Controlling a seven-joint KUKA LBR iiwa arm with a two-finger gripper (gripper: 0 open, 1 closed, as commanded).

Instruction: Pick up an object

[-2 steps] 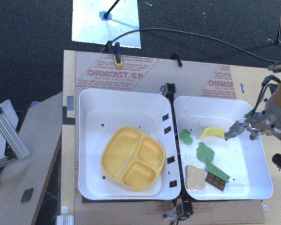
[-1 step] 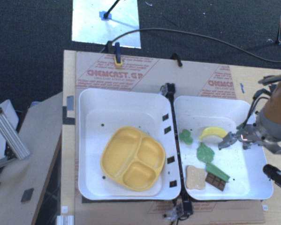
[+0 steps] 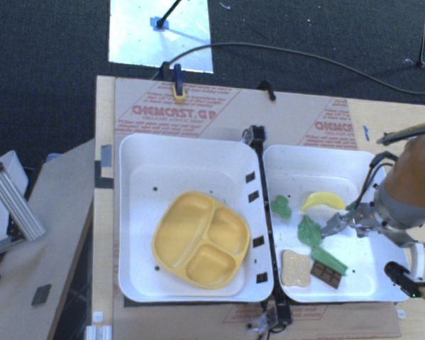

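Note:
The right bin holds several toy foods. A yellow banana lies near the middle, with a small green piece to its left. Below them are a green leafy piece, a green bar, a brown chocolate block and a tan bread slice. My gripper reaches in from the right and hangs low, just right of the leafy piece and below the banana. It looks open, and nothing shows between its fingers.
The left bin holds a yellow divided plate. A black divider with clips runs between the bins. The arm's orange band hangs over the right bin's right edge. Cables cross the floor behind the bench.

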